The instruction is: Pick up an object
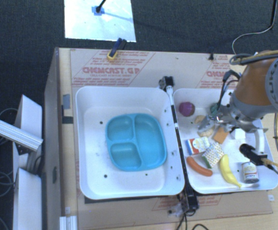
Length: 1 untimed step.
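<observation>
Brown board is covering the bench (129, 68), and two white bins are sitting on it side by side. The left bin (88, 128) is carrying a blue tray (135, 142) with three compartments, lying flat near its middle. The right bin (268, 178) is holding all the small things.

My arm (266, 87), grey with its orange band, is reaching in from the right and hanging over the upper part of the right bin. My jaws (210, 121) are pointing down and to the left over that bin, near a small pale piece whose kind I cannot tell. How wide they are standing I cannot tell, and I am seeing nothing between them.

Below the jaws, a yellow banana (228, 171) is lying near the bin's front edge, tilted, with a red sausage (199, 167) just to its left. A patterned packet (213, 154) is lying between them and a red-and-white carton (197, 144). An orange block (220, 135) is lying just beside my wrist. A purple ball (186, 109) is resting apart at the bin's upper left. A small can (249, 172) is standing right of the banana.
</observation>
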Each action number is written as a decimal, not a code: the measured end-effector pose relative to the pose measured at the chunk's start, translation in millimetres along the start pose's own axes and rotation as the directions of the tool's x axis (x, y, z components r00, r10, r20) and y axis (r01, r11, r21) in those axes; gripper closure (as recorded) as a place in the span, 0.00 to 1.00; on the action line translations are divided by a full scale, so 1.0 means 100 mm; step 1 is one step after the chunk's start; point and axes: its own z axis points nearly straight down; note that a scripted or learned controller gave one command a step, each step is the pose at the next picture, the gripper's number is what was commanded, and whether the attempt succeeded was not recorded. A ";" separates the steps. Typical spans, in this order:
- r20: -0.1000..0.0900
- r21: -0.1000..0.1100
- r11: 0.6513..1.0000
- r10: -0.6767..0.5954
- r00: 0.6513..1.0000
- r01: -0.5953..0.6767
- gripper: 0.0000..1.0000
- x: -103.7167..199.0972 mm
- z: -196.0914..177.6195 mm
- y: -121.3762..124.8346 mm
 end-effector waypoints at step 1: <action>0.001 -0.004 1.000 -0.003 1.000 0.003 0.00 -0.32 0.34 0.79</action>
